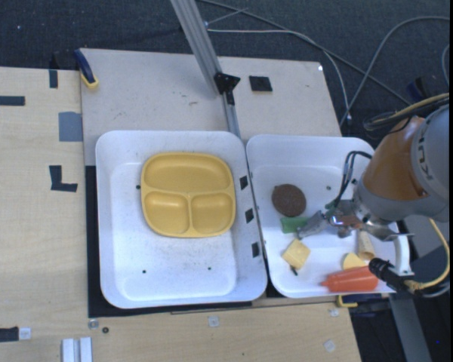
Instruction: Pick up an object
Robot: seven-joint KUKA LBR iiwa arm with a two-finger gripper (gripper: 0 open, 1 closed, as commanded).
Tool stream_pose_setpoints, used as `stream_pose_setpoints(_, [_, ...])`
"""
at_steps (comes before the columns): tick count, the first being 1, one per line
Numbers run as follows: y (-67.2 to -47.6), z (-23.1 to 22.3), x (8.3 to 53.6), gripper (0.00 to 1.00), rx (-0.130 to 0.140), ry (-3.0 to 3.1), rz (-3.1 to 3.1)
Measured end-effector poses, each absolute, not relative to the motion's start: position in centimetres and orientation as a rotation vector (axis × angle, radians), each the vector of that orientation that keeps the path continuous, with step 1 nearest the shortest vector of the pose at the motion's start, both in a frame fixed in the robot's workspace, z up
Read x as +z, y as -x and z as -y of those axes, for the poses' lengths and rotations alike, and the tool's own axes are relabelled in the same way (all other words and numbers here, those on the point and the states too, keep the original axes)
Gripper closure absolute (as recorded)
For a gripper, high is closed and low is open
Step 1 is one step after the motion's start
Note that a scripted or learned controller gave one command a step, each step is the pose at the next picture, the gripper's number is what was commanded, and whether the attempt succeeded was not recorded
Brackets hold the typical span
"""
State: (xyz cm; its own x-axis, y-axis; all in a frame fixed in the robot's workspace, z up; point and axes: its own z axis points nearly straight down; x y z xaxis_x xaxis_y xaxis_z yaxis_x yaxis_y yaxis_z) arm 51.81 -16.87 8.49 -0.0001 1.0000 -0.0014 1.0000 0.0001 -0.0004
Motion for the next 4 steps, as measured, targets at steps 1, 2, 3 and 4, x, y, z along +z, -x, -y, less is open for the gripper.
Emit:
stream_pose_setpoints(1, [-52.0, 16.9, 9.8, 1.0, 0.003, -2.217, -2.218])
stream_pose_setpoints(2, [-52.4, 16.9, 15.9, 1.0, 0.0, -2.22, -2.222])
stream_pose_setpoints(3, [-51.7, 16.7, 20.4, 1.0, 0.001, -2.219, -2.222])
stream_pose_setpoints(4, [-51.8, 16.7, 23.9, 1.0, 0.002, -2.218, -2.222])
